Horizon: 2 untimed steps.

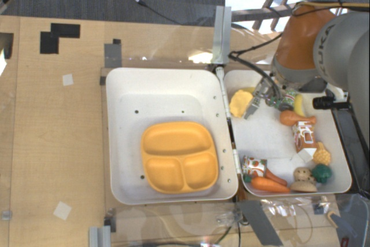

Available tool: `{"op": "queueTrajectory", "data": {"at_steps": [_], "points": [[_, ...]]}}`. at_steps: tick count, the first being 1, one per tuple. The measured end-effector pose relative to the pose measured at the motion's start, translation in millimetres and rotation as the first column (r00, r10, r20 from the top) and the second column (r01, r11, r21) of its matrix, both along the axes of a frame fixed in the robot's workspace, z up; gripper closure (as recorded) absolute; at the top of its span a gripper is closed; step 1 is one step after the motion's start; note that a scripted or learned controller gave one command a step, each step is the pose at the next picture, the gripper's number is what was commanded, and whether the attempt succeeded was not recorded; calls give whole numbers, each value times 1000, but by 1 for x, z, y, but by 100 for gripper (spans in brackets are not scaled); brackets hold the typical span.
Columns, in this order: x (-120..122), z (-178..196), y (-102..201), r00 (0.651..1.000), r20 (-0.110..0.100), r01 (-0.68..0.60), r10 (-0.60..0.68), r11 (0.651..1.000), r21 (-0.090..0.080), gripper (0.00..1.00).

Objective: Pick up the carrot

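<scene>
— Camera view: counter (52,142), two white bins side by side. Left bin (167,95)?
— Orange tray (179,156), three compartments.
— Right bin (260,133)?
— Arm (324,37) above far end. Gripper (254,102) low, fingers a little apart, clamped on nothing, just beside a yellow lump (240,102).
— Carrot (269,184)?
— Flat at near edge, well apart from gripper, touching a small can (254,168), near a cookie (302,174) and broccoli (322,172).

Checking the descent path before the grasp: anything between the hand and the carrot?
Nothing lies on the bare bin floor between the hand and the carrot. The carrot itself is crowded: a small can touches its upper side, and a cookie-like toy sits at its right tip.
</scene>
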State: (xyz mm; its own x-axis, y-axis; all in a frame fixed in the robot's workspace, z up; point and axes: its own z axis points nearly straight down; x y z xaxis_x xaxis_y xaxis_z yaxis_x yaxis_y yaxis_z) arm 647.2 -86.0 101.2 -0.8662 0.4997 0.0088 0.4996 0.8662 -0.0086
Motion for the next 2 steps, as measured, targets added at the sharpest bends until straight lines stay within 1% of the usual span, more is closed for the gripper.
{"op": "queueTrajectory", "data": {"at_steps": [1, 2], "points": [[1, -8, -2, 983, 13, 185, -185, 983, -3, 100], [-14, 93, 28, 966, 34, 256, -256, 967, 8, 100]]}}
